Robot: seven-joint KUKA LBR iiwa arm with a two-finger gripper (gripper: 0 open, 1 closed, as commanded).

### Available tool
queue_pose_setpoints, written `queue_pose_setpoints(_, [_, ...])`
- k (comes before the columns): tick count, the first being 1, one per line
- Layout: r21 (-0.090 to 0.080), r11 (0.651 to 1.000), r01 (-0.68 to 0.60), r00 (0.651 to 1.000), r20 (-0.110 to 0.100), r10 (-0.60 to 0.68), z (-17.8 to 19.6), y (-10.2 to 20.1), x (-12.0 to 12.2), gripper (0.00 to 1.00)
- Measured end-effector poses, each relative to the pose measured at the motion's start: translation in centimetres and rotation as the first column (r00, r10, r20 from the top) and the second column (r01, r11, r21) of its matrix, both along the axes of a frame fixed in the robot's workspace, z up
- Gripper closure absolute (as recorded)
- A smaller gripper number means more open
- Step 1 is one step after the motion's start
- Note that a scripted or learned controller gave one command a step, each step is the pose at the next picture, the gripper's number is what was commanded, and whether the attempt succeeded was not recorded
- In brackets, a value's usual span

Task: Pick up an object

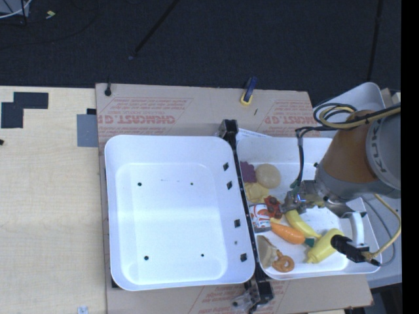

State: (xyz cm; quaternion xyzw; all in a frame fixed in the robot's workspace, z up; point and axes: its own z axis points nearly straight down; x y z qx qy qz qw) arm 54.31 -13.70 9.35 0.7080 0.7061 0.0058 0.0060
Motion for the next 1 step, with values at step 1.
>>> queue_pose_setpoints(1, [-0.005, 1.000, -0.001, 1.000, 0.006, 0.001, 0.09, -0.01, -6.09, 1.00])
